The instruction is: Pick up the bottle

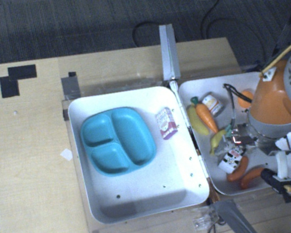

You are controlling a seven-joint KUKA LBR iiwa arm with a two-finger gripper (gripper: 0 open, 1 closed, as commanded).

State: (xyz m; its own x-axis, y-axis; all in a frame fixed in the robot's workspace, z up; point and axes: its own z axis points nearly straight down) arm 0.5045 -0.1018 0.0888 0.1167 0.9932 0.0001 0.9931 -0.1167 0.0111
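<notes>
the bottle (212, 103), seen in the camera view, lies in the right bin (250, 77) near its far wall, just beside the carrot (206, 118), its long axis slanting from far-left to near-right. the gripper (234, 145) hangs lower in that bin over the sausages (238, 168). so the bottle lies up-view and slightly left of it, and whether the fingers stand apart or together i cannot tell.
</notes>
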